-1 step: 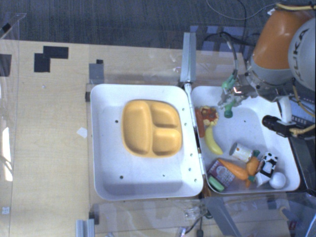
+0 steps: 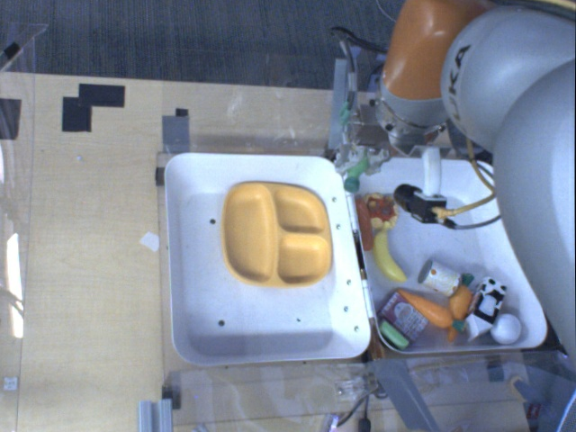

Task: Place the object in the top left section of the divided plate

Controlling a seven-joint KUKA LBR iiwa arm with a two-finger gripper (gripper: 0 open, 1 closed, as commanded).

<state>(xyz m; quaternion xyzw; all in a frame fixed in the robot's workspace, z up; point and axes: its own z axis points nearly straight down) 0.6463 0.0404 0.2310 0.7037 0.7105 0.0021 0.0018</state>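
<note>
A yellow divided plate (image 2: pixel 274 232) lies in the middle of the left bin (image 2: pixel 193 331). It has one long section on its left and two smaller sections on its right. My gripper (image 2: pixel 358 166) hangs over the far left corner of the right bin (image 2: pixel 517 268), just beyond the wall between the two bins. A small green piece (image 2: pixel 353 176) shows at its tip; I cannot tell whether it is a held thing or part of the gripper. The arm's orange band (image 2: pixel 423 34) is above it.
The right bin holds a red item (image 2: pixel 373 210), a banana (image 2: pixel 387 255), a small can (image 2: pixel 439 277), a carrot (image 2: pixel 427 310), a purple packet (image 2: pixel 400 315), a black-and-white toy (image 2: pixel 489 300) and a white ball (image 2: pixel 506 328). The arm's grey body covers the bin's right side.
</note>
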